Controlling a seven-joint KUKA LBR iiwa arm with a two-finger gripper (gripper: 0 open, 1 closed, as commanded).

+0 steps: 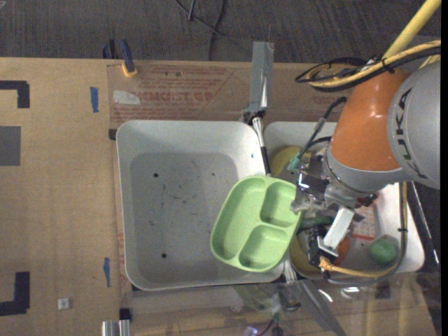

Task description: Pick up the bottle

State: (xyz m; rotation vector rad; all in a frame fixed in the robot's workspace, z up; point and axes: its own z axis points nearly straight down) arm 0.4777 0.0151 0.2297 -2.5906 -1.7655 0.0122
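My gripper (302, 201) hangs over the left side of the right bin (413, 257). It is shut on the right rim of a light green divided plate (255, 222). The plate is tilted and lies across the wall between the two bins, mostly over the left bin (175, 187). A yellow rounded object (283, 161) peeks out behind the plate at the back of the right bin; I cannot tell whether it is the bottle. The arm's orange band (367, 124) and wrist hide most of the right bin.
In the right bin lie a green rounded item (383, 250) at the front right and a yellowish round item (306, 256) under the wrist. Cables (336, 72) run behind the arm. A grey post (260, 75) stands behind the bins.
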